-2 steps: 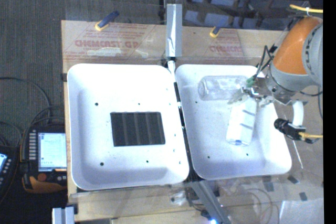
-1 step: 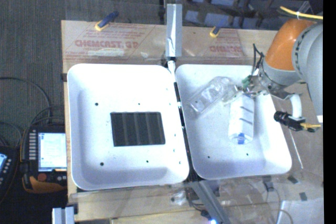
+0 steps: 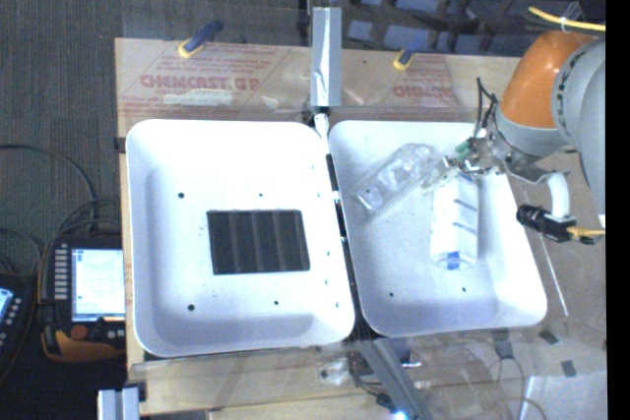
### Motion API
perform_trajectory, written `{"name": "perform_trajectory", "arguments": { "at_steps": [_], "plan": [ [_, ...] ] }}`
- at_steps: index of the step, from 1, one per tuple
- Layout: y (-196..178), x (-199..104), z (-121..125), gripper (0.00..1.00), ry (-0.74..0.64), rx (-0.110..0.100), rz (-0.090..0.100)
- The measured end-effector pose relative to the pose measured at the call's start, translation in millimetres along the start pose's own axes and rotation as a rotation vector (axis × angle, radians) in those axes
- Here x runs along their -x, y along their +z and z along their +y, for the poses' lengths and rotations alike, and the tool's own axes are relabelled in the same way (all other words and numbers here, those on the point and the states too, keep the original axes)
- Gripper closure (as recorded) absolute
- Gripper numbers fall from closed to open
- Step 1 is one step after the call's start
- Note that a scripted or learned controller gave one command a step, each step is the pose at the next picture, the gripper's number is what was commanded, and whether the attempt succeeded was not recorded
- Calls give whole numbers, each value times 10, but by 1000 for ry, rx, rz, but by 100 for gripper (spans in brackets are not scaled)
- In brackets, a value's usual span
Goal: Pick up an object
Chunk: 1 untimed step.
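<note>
My gripper sits at upper right of frame over the right bin, grip state unreadable | clear crinkled plastic bag lies upper left in that bin | clear flat pouch with blue mark lies just below my gripper | left bin holds a dark ribbed rectangular panel

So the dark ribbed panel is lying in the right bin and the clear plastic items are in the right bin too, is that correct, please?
Not quite: the dark ribbed panel lies in the left bin, as the camera view shows. The clear plastic items are indeed in the right bin.
</note>
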<state>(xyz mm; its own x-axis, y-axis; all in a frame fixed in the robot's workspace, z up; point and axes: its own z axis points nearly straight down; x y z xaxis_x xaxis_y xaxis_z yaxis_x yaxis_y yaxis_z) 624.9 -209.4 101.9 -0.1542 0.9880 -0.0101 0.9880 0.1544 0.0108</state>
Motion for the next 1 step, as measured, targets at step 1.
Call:
{"name": "perform_trajectory", "arguments": {
  "at_steps": [1],
  "plan": [
    [-627, -401, 350, 100, 40, -11, 6]
  ]
}}
